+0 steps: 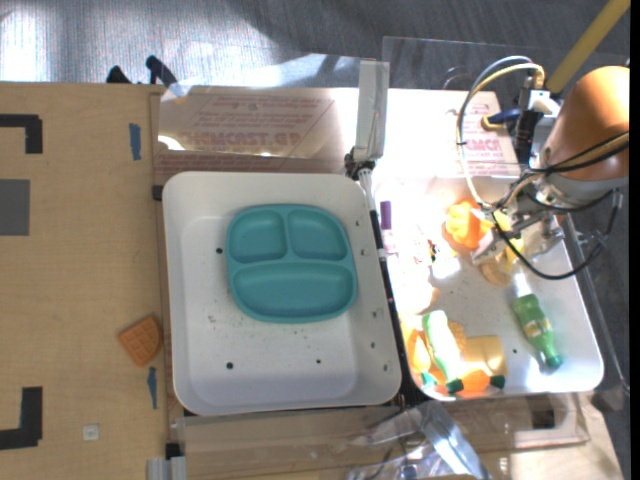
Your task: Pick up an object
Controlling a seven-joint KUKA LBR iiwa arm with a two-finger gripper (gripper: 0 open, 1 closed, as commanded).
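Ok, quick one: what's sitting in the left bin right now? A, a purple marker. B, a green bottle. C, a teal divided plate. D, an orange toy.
C: the teal divided plate lies flat in the middle of the left bin, while the green bottle lies in the right bin.

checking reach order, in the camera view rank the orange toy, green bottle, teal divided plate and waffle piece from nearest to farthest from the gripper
1. orange toy, right bin, just left of the gripper.
2. green bottle, right bin, below the gripper toward the bin's near edge.
3. teal divided plate, middle of the left bin.
4. waffle piece, on the cardboard, left of both bins.
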